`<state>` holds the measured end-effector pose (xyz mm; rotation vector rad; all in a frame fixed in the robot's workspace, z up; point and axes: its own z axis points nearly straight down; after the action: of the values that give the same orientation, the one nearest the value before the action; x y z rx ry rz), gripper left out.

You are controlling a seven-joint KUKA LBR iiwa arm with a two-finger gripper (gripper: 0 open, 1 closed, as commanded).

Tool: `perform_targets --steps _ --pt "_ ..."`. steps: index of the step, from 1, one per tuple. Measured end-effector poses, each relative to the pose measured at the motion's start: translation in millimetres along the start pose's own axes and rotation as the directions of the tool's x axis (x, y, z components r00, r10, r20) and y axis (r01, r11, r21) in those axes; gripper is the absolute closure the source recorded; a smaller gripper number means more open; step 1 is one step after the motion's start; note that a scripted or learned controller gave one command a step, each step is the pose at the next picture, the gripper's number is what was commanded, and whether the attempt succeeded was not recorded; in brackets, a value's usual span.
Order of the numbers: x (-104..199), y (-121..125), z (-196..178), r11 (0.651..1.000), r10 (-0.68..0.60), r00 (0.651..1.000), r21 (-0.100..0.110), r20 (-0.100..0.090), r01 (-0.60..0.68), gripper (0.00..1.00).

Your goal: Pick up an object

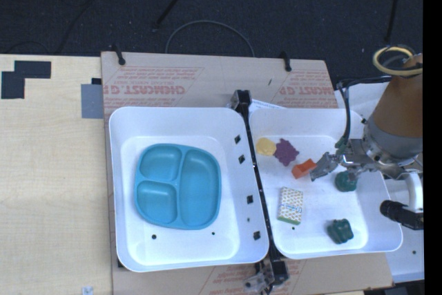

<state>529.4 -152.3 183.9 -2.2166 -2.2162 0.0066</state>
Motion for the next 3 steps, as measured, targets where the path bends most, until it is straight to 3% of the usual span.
perform_targets --steps 1,2,3 --pt "4 5 63 1.0 0.0 1.0 0.0 -0.001 0.0 0.0" --pt "5 7 93 1.0 0.001 1.0 -0.009 -0.002 -0.001 0.0" --pt "5 9 81 1.0 0.005 1.0 -0.016 -0.001 -0.005 1.0"
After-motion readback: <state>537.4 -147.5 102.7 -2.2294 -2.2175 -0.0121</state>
